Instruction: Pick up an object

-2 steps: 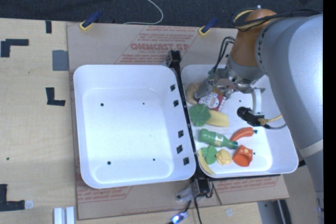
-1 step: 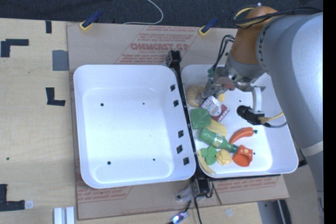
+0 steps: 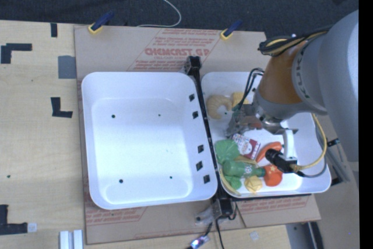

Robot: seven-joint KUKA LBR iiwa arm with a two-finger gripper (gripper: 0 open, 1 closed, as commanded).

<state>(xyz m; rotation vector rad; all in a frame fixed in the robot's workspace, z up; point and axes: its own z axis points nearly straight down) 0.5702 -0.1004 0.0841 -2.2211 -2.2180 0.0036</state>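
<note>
Right bin [image 3: 317, 186], near to far:
- yellow piece [image 3: 253, 184], 6 o'clock
- orange piece [image 3: 273, 175], 5 o'clock
- green toy [image 3: 232, 159], 7 o'clock
- red-white pack [image 3: 245, 145], centre
- tan lump [image 3: 218, 105], 11 o'clock

End effector [image 3: 242, 123]: low over the pack; grip state cannot be told.

Step, judged: descent to grasp. Next: close on one item, lift.

Left bin [image 3: 93, 125]: beside.

you saw small objects heaped in the right bin [image 3: 315, 186]: green toy [image 3: 228, 151], yellow piece [image 3: 253, 184], beige ball [image 3: 217, 105].
</note>
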